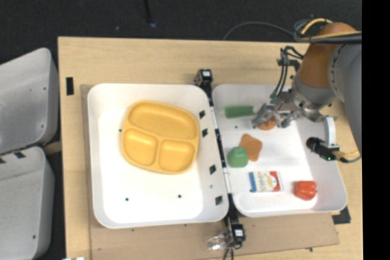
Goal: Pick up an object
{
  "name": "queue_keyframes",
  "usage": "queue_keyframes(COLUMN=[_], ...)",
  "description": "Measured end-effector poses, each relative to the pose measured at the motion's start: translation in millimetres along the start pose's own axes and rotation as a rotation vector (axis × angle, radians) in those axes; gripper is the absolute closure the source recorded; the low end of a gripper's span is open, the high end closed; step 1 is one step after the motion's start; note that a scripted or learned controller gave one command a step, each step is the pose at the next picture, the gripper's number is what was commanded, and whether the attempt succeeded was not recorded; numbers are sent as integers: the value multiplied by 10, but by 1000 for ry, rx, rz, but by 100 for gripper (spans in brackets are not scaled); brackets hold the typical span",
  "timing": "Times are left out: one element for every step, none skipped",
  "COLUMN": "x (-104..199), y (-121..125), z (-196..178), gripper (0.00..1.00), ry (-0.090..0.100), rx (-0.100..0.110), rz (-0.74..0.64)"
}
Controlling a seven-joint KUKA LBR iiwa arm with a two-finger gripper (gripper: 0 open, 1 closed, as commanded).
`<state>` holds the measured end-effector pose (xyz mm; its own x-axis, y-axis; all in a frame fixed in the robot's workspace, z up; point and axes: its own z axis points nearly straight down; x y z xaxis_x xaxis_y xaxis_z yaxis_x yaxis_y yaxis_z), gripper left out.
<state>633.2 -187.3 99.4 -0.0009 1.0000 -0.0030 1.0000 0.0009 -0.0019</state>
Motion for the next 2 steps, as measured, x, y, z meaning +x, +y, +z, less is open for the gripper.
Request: queue_keyframes(x=[-8,-76], y=[16,23], z=[-136,-773], gripper=[100,100], ry=[-1,1], rx=[-6,-10], rz=[-1,0])
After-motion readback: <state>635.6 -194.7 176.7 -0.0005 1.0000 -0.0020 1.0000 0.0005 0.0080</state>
